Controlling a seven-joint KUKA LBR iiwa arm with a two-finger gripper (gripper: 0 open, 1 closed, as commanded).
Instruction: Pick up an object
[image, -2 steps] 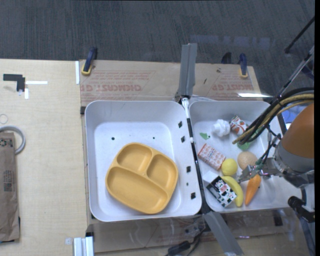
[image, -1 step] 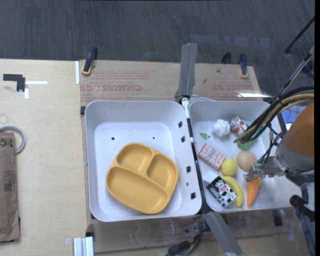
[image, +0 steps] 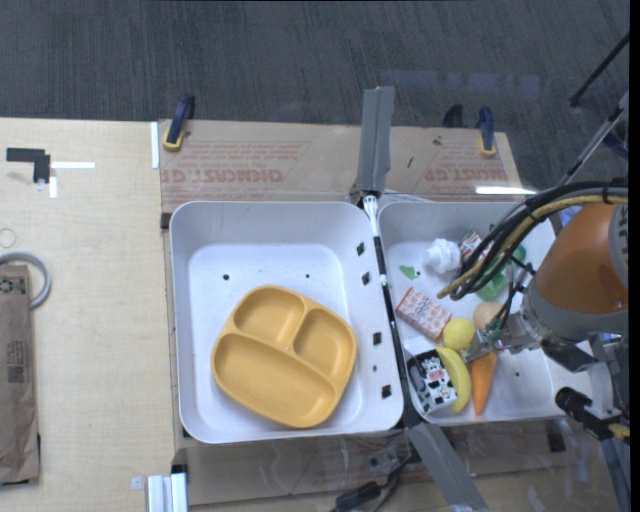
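The right bin holds a heap of small objects. Among them are a pink and white packet, a yellow lemon, a banana, an orange carrot, a black and white box, a crumpled white piece and a small green bit. My gripper hangs low over the right bin, just above the carrot's top end and right of the lemon. The grey wrist, its orange band and black cables cover most of the gripper.
In the left bin lies a yellow divided plate, toward the front. A vertical divider separates the two bins. On the bench to the far left lies a brown paper bag. Cardboard lies behind the bins.
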